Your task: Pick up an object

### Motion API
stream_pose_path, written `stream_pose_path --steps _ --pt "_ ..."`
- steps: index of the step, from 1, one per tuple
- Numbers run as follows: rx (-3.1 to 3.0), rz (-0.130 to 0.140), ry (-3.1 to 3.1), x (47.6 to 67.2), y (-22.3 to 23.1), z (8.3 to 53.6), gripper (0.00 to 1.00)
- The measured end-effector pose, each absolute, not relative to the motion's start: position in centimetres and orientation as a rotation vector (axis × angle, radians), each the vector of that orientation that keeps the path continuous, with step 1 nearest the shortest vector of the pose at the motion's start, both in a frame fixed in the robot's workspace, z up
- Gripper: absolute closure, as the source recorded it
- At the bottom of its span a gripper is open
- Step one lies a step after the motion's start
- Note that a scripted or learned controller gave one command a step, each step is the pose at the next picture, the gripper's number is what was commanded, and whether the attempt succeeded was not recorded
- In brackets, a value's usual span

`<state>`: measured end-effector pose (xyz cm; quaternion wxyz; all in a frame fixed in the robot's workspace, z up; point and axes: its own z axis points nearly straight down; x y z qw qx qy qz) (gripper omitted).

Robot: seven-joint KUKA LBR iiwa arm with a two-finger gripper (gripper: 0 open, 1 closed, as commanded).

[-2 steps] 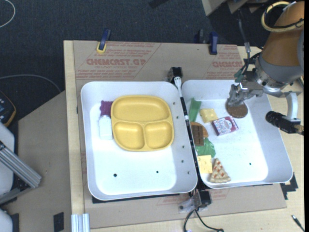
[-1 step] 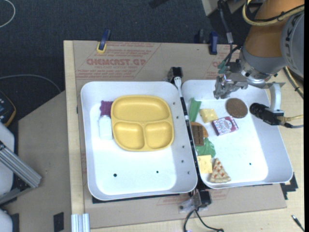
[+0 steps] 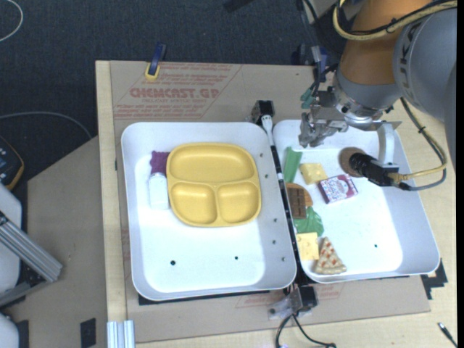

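A brown board [image 3: 181,85] with red printing covers the bench, and dark carpet [image 3: 87,20] lies beyond it, crossed by loose cables. A yellow and blue clamp [image 3: 154,63] grips the board's far edge.

Two white bins sit side by side on the board. The left bin [image 3: 210,267] holds one yellow divided tray [image 3: 214,183] with three compartments, one small white bottle [image 3: 157,191] just beside the tray's left edge, and one purple thing [image 3: 159,161] partly tucked under the tray's far left corner.

The right bin [image 3: 384,238] holds a cluster of small toy foods along its left side: one green strip [image 3: 292,163], one yellow cheese block [image 3: 313,172], one brown piece [image 3: 298,199], one green leaf shape [image 3: 309,222], one yellow square [image 3: 308,247] and one pizza slice [image 3: 329,258]. One purple and white packet [image 3: 338,188] lies near the bin's middle, and a dark round thing [image 3: 356,161] sits at the far side.

The gripper [image 3: 316,131] hangs over the far left corner of the right bin, above the green strip and the cheese block. Nothing shows between its fingers; whether they are spread or closed I cannot tell.
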<state>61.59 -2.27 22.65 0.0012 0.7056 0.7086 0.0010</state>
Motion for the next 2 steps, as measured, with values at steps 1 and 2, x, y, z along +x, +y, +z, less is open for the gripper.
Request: stream_pose_path --steps 1,2 --pt "2.214 0.004 2.225 63.6 3.2 21.5 1.00" --pt "2.217 0.005 2.222 64.0 2.8 23.4 1.00"
